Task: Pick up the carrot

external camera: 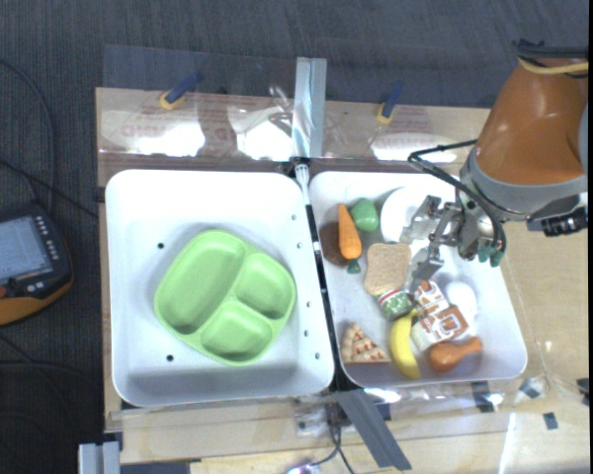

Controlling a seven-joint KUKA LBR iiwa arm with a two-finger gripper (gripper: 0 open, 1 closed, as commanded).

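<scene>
- The arm (534, 126), grey with an orange band, reaches in from 3 o'clock over the right bin (514, 314).
- The tool (427, 255) hangs above the middle of the right bin, its fingers pointing down toward 7 o'clock; whether it is wide or narrow cannot be told from this view, and nothing is seen between them.
- The carrot (349, 233) lies in the right bin at about 10 o'clock from the tool, near the bin's left wall, its thick end toward 12 o'clock and its tip toward 6 o'clock. It is apart from the tool.
- A green vegetable (365, 215) sits just beside the carrot at its 2 o'clock, touching it or nearly so.
- A slice of bread (386, 267) lies between the carrot and the tool, just below the fingertips.
- At 6 o'clock in the right bin lie a banana (403, 346), a pizza slice (363, 345) to its 9 o'clock, and an orange-brown item (453, 354) to its 3 o'clock.
- A white egg-like thing (462, 299) rests at 4 o'clock from the tool.
- The left bin (138, 265) holds a green divided plate (227, 294) at its centre.
- A handheld pendant (20, 265) lies at 9 o'clock, off the tabletop (128, 117).
</scene>
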